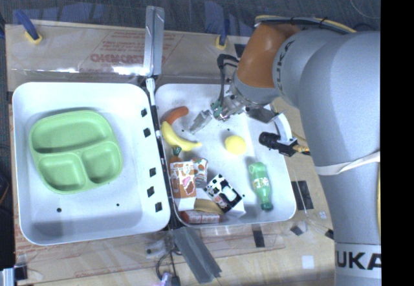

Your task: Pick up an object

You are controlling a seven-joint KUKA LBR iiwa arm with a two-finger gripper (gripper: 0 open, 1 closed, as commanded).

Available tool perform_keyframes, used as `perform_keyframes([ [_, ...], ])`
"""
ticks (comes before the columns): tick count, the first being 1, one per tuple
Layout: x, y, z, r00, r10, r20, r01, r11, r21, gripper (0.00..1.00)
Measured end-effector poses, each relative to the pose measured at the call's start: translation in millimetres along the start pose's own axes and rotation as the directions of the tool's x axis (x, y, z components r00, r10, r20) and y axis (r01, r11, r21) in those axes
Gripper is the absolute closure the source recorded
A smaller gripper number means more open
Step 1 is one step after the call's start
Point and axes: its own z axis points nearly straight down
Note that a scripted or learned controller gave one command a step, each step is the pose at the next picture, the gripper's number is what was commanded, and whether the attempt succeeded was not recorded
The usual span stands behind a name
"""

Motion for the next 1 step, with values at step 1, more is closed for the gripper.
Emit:
perform_keyframes([
  [1,-26.7,-44.8,0.2,0.999,-0.038,-0.002,0.038,0.999,0.001,0.0],
])
